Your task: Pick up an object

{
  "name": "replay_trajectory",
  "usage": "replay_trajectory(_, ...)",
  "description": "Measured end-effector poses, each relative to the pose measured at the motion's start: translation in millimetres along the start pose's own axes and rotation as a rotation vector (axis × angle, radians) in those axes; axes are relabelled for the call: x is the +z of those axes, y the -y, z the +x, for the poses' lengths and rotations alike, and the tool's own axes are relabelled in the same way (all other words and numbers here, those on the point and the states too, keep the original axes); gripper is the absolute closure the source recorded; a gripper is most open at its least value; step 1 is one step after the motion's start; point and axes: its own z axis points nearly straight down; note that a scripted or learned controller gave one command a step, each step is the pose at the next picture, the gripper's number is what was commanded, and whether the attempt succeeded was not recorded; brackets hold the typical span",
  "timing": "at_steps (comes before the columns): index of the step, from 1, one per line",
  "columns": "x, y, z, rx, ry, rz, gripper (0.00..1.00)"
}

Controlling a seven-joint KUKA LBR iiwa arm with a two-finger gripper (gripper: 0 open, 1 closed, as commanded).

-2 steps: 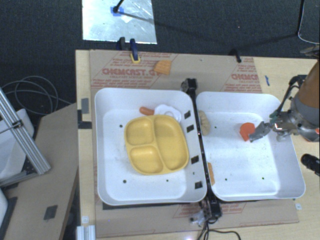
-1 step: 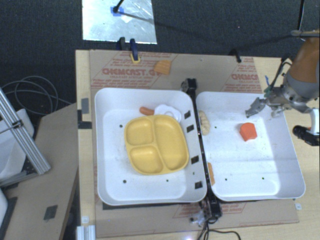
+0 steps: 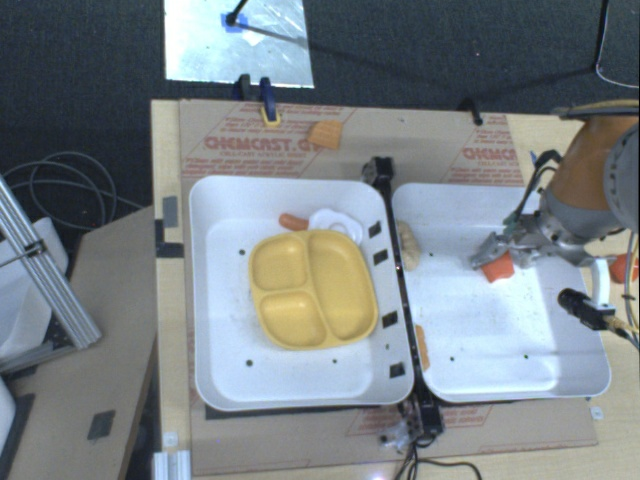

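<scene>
End effector (image 3: pixel 497 254) grips small blocky orange object (image 3: pixel 499 267) over smooth white bin (image 3: pixel 520 368).

Here is the arm (image 3: pixel 598 183), coming in from the right, and the first thing that catches the eye is its broad orange band, rounded and glossy, wrapping the segment above the wrist; below that the casing turns smooth grey, curved like a shell, and narrows toward the gripper (image 3: pixel 500 253); the gripper itself is a cluster of dull metal and dark parts, angular next to the soft lines of the arm; thin black cables loop along the upper side of the wrist, and a dark bracket sits beside the grey housing
</scene>
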Motion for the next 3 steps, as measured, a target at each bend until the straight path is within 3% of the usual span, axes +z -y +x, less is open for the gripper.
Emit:
replay_trajectory(1, -15.6, -3.3, -0.8, -0.002, 0.003, -0.009, 1.0)
replay_trajectory(2, -4.6, -59.2, 96.0, -0.012, -0.001, -0.01, 1.0)
replay_trajectory(3, -111.2, -19.6, 165.1, -0.009, -0.002, -0.015, 1.0)
